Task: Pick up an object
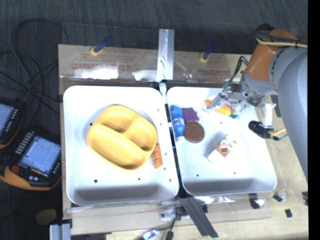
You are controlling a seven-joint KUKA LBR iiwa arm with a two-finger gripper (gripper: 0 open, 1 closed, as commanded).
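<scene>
Single fixed overhead camera, slanted down.
Takes in both bins, left bin (75, 134) and right bin (250, 174), at middling range; arm (292, 84) enters from right.

Dark grey carpet (125, 9) surrounds a pale wooden bench (135, 61). Black cables (30, 39) loop across the floor at left, beside two handheld control pendants (35, 159).

Left bin (75, 134): large yellow lumpy object (122, 135), small orange piece (157, 155) at its right edge. Right bin (260, 171): blue bottle (177, 121) against the left wall, purple item (190, 115), brown disc (194, 132), white carton (223, 148). Gripper (226, 101) low over an orange object (223, 109) at the far side.
</scene>
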